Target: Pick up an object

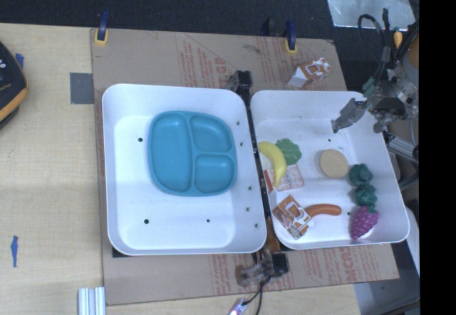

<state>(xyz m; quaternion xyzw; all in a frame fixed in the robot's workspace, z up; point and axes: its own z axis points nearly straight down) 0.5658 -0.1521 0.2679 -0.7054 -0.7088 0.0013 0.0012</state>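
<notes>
The right bin [306, 108] holds several toy foods: a yellow banana [274, 160], a green leafy piece [289, 149], a round tan cookie [333, 163], dark green broccoli [363, 185], purple grapes [363, 221], an orange sausage [323, 210] and two small printed packets [292, 215]. My gripper [362, 120] hangs over the bin's far right part, up and right of the cookie. It is open, with nothing between its fingers [345, 115].
The left bin [128, 199] carries a blue divided plate [192, 153]. Another small packet [311, 71] lies on the cardboard beyond the right bin. Clamps sit along the cardboard's far edge, and a yellow-and-black device [8, 85] rests at the far left.
</notes>
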